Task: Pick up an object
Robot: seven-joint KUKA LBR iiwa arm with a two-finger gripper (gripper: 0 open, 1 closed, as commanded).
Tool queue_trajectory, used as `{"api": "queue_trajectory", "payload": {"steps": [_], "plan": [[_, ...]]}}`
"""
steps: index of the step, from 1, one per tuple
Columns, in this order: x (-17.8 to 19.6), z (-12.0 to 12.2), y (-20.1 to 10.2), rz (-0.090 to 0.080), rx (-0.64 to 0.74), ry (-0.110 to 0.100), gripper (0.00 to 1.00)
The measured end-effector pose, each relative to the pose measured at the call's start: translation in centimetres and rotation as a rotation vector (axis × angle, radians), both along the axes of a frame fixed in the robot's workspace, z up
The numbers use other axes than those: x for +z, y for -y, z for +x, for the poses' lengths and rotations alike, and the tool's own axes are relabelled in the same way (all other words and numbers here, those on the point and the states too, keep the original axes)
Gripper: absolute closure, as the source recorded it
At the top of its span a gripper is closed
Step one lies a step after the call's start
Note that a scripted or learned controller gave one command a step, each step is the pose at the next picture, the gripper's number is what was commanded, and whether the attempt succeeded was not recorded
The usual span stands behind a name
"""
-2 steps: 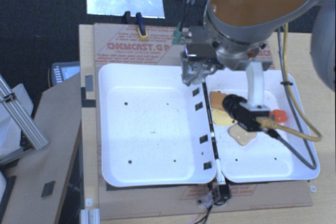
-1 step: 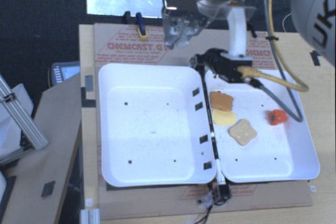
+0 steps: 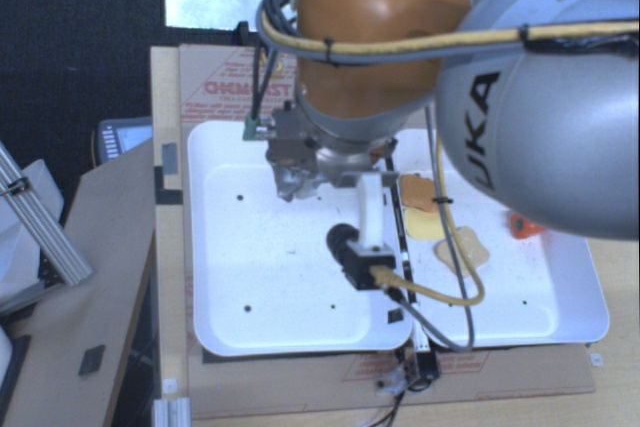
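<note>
The step looks like approach: the claw (image 3: 293,177), open or closed I cannot tell, hangs over the left bin (image 3: 230,320), while an orange piece (image 3: 418,187), yellow piece (image 3: 424,225) and tan piece (image 3: 468,251) lie in the right bin (image 3: 575,315), so next it must shift over one and descend.

Two white bins (image 3: 250,300), four small coloured pieces (image 3: 462,249).

The left bin (image 3: 260,245) is white with a few dark dots. The white right bin (image 3: 540,305) holds an orange piece (image 3: 418,190), a pale yellow piece (image 3: 422,225), a cream piece (image 3: 468,247) and a red-orange piece (image 3: 523,227). The arm (image 3: 545,115) is grey with an orange band (image 3: 380,5). The cardboard (image 3: 225,80) is tan with red print.
</note>
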State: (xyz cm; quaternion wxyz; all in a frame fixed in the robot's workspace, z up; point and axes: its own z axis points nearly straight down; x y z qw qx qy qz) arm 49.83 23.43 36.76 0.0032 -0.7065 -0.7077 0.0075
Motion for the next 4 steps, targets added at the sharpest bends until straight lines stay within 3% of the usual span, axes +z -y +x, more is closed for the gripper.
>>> {"api": "queue_trajectory", "payload": {"steps": [1, 2, 3, 4], "plan": [[3.5, 6.8, 0.0, 0.008, -0.002, 0.023, 1.0], [3.3, 6.6, 0.0, 0.007, -0.001, 0.017, 0.0], [4.5, 6.6, 0.0, 0.009, 0.001, 0.02, 1.0], [17.6, 9.4, 0.0, 0.012, 0.002, 0.032, 1.0]]}}
